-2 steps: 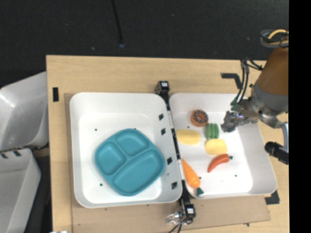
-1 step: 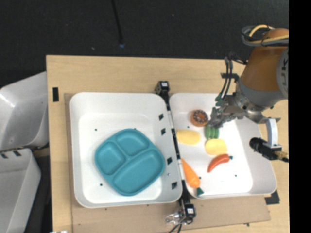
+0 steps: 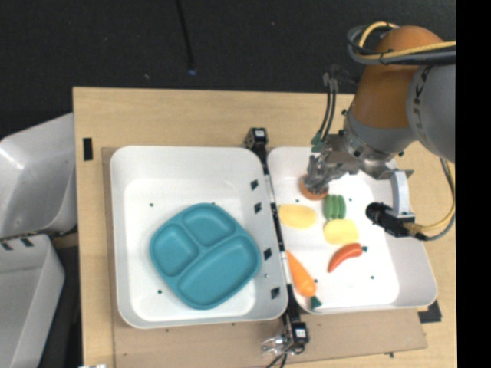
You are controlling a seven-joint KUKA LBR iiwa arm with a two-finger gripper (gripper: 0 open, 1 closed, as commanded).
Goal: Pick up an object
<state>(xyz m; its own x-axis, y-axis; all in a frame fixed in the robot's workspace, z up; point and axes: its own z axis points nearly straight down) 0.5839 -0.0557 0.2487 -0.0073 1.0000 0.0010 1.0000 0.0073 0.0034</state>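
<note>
Orange disc-ish obj (image 3: 311,193) mostly hidden under the gripper (image 3: 316,179), so its shape can't be made out; finger state can't be told. Arm (image 3: 399,90) cut off at right edge.

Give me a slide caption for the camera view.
Pincer lowered over toy vegetables in the shallow white right bin; teal divided plastic plate in the left bin.

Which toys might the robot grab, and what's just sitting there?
For the job: pincer; round orange-brown toy beneath it; green toy vegetable; two yellow toy pieces; red toy chilli; orange toy carrot.
Lying about: teal plastic divided plate.
</note>
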